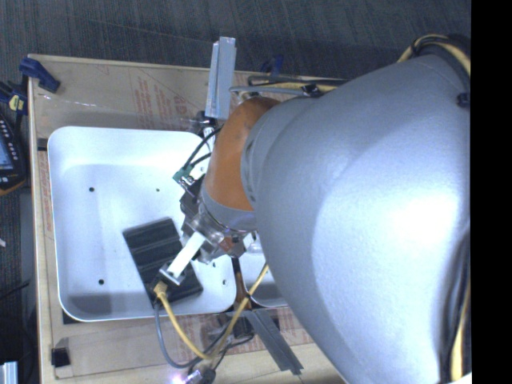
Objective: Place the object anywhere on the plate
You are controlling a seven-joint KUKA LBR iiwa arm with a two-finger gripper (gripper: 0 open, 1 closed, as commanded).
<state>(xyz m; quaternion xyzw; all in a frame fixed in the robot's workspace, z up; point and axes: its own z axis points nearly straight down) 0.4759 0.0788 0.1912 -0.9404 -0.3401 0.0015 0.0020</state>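
- Overall, the grey arm (368, 214) filled the right half of the frame and reached in over the left bin (72, 214).
- The orange band (232, 154) sat at the centre of the frame, above the right wall of that bin.
- The gripper (206, 242) hung just below the band, low over the lower right part of the left bin.
- Gripper state: the arm's own bulk hid the working end, so it could not be told how far it was open or whether it had hold of anything.
- The black ribbed block (148, 246) lay flat on the floor of the left bin, at lower centre, turned askew to the bin walls.
- The block was just left of the gripper; contact between the two could not be told.
- A sliver of the right bin (268, 290) showed under the arm at lower centre.
- The wooden bench (120, 94) carried a blue clamp (38, 72) at the upper left corner of the frame.
- A grey metal bar (222, 74) stood at upper centre, behind the bins.
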